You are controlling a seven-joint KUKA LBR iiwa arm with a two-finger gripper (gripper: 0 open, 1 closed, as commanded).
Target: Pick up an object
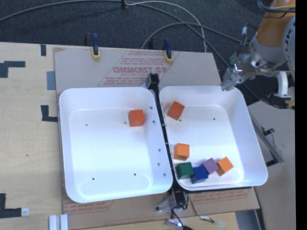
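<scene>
Pincer (229,82) hangs over the far right corner of the right bin (245,110), fingers too blurred to tell whether spread or pressed together; nothing shows between them. Nearest candidate, an orange cube (175,110), lies to its left and slightly nearer the camera, while four more cubes cluster well apart along the bin's near edge

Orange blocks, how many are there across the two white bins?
4. One orange block lies in the left bin. Three are in the right bin: one near its upper left, one mid-left, one at the lower cluster's right end.
</scene>
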